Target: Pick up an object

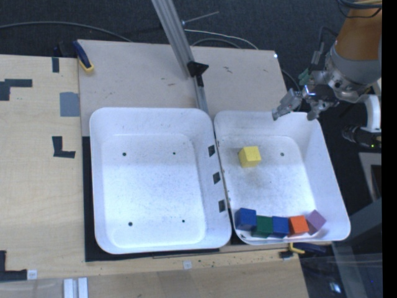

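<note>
A yellow cube [250, 156] lies alone in the upper middle of the right bin [322, 160]. Along that bin's near edge stands a row of cubes: blue [246, 218], green [264, 225], a second blue [280, 225], orange [298, 225] and purple [316, 220]. My gripper [298, 107] hangs over the bin's far right corner, well to the right of and beyond the yellow cube. Its two fingers are spread apart and nothing is between them.
The left bin [99, 166] sits beside the right one. A slanted metal rail [177, 39] runs from the top down to the gap between the bins. Cables lie on the bench behind, and a yellow-and-blue tool [82, 56] rests at the far left.
</note>
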Controlling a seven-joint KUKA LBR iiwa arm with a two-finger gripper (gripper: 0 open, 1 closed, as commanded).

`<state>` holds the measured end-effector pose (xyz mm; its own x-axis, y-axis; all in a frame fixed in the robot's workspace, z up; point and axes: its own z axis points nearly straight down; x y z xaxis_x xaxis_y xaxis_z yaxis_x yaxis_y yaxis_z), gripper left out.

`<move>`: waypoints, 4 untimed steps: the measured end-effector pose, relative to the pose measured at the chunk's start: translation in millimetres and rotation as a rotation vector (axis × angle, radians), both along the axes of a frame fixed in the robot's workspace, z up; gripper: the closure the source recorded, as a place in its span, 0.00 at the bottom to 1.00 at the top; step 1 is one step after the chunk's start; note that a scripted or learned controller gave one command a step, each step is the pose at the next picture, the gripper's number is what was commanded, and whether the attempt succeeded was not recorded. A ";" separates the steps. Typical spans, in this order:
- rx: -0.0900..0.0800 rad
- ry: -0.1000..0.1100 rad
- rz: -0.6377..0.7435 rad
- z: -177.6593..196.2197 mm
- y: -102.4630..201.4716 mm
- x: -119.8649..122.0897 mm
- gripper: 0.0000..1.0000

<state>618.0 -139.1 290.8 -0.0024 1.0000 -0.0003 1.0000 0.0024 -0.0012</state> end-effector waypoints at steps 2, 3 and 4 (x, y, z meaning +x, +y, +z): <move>0.000 0.005 -0.002 -200.8 46.8 21.0 0.00; 0.000 0.005 -0.002 -199.4 47.9 -18.9 0.00; 0.001 0.003 -0.001 -190.0 48.5 -17.5 1.00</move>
<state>600.5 -90.7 100.8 -0.0019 1.0000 0.0006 1.0000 0.0019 -0.0042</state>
